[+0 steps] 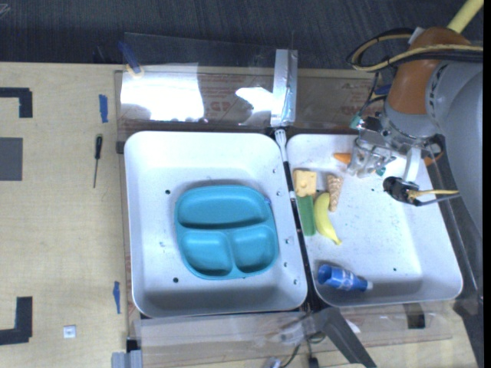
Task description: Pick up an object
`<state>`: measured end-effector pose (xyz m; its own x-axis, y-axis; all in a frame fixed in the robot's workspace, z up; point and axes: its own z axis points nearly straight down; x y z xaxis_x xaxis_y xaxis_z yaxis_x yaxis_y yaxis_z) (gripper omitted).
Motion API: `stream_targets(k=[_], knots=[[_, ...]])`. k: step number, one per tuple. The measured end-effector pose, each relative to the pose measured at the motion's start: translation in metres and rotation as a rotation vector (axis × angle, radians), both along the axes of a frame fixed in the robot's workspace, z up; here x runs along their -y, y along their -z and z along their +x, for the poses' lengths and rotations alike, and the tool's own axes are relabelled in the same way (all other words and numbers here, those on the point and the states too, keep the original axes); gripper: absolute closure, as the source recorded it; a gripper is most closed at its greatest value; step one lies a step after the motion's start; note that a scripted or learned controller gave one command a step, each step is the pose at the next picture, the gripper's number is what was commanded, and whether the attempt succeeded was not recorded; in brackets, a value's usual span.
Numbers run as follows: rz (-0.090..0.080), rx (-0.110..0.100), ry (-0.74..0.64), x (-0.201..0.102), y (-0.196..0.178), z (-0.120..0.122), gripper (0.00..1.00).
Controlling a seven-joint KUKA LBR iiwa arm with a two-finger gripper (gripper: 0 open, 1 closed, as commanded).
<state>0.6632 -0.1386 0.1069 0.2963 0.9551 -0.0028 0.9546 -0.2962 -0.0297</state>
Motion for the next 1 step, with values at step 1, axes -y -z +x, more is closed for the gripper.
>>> stream_targets(k=[1], knots=[[-0.006,0.037,-0.024,-0.0174,-0.1064,-0.0550,1.00]])
